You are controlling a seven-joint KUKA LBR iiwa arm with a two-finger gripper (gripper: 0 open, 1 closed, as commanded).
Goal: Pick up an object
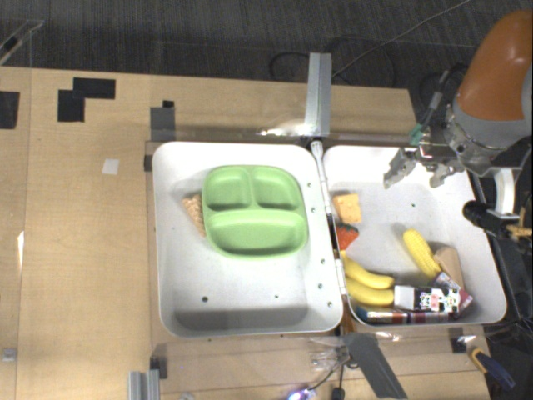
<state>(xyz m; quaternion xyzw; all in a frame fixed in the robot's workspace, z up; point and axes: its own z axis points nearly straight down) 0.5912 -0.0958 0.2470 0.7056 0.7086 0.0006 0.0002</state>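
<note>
Grey pincer spread wide, nothing btwn fingers, above right bin.

Green tray, yellow bananas — white bins, orange-banded grey arm

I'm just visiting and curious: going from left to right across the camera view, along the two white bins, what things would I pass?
Cracker-like piece → green tray → orange cracker → banana bunch → single banana → gripper, hanging open above the right bin with nothing between its jaws.
</note>
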